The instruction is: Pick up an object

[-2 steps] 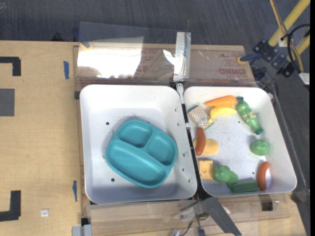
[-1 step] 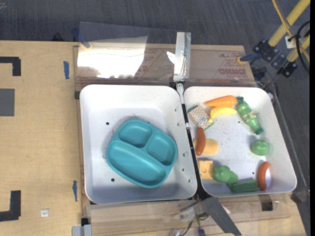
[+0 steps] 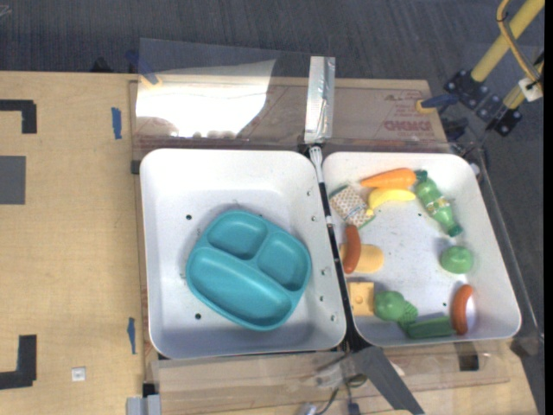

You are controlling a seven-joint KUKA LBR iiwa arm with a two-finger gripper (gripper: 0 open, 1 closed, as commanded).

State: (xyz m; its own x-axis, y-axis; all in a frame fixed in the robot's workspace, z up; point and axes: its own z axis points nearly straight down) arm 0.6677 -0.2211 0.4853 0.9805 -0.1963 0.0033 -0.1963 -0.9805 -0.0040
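The right bin (image 3: 492, 232) holds several toy foods. An orange carrot (image 3: 388, 179) and a yellow banana (image 3: 391, 197) lie at its back, beside a patterned cracker (image 3: 347, 204). A green bottle-like piece (image 3: 435, 202) and a green ball (image 3: 456, 258) sit along the right side. A hot dog (image 3: 352, 249) and a yellow piece (image 3: 370, 258) lie at the left wall. Near the front are a yellow cheese block (image 3: 361, 298), a green pepper (image 3: 393, 305), a dark green cucumber (image 3: 429, 327) and a red-orange egg shape (image 3: 464, 308).
The left bin (image 3: 164, 188) holds a teal divided tray (image 3: 249, 269). A clear plastic sheet (image 3: 207, 93) and a taped strip (image 3: 320, 98) lie behind the bins. Yellow-and-black equipment (image 3: 501, 59) stands at the upper right, off the bench.
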